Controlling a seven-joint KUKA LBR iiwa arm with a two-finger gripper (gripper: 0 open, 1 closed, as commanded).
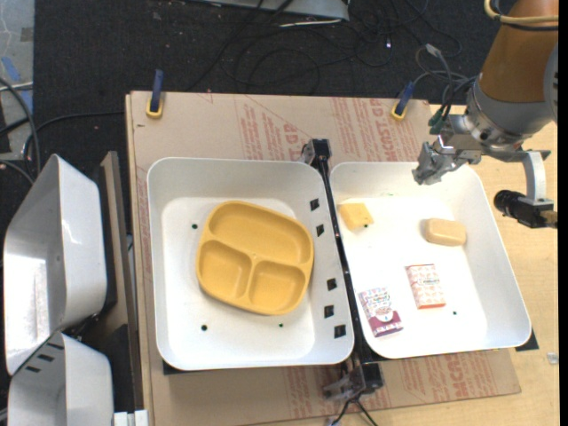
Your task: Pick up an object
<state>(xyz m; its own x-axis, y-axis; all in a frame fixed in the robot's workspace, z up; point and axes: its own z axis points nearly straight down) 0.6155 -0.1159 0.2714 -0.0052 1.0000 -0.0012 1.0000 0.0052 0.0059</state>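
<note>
Over the right bin's (497,238) far edge hangs the gripper (431,165), arm slanting in from the right; jaw state, I cannot tell. Near it, a smooth tan oval soap (445,232); by the left wall, a yellow wedge (355,215); two flat printed packets (425,285) toward the near edge. Left bin (169,264): glossy yellow three-compartment tray (255,257).

One fixed camera looks down at a slant from above the brown cardboard-topped bench (266,118), far enough off to take in both shallow white plastic bins, the left (169,264) and the right (497,273), whole. The grey, orange-banded arm (519,60) enters at the upper right (dark cable-strewn floor lies beyond).
</note>
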